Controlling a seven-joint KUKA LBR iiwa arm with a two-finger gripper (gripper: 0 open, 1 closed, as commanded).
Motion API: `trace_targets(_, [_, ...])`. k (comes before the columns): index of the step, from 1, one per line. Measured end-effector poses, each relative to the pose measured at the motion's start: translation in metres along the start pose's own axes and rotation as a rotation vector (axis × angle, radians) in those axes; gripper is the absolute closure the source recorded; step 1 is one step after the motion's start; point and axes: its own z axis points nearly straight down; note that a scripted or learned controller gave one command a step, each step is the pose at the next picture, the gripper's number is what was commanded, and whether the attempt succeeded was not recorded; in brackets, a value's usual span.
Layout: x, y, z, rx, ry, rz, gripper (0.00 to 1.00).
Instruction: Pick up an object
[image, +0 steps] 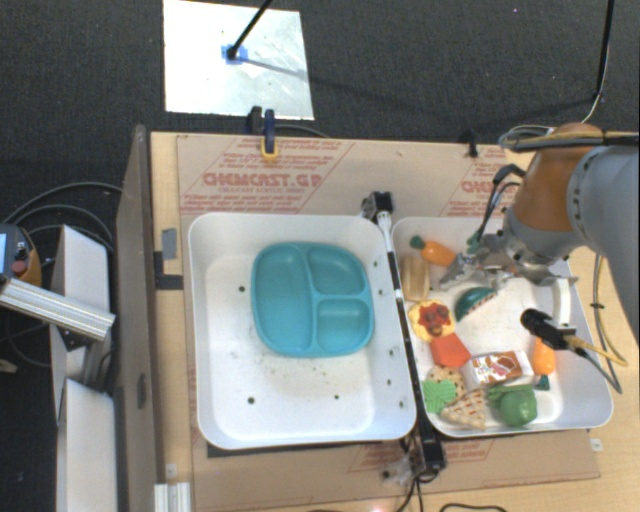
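My gripper (490, 262) sits low over the right bin (590, 400), near its back end; whether it is open or closed I cannot tell, since my wrist hides it. A teal object (472, 300) lies just beside it, partly covered. Carrot (437, 251), red pizza slice (433, 318), small carton (497, 368) and green pepper (517, 406) are apart from me. The left bin (215, 330) holds a teal divided plate (311, 299).

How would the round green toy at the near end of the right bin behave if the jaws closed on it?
The round green toy looks smooth and rounded, so it may slip or roll. It seems small and probably light. The small white carton crowding it may shift too.
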Motion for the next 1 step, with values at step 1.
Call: trace_targets(1, [-0.0118,-0.0413,-0.0018,-0.002,0.001,-0.001,0.00])
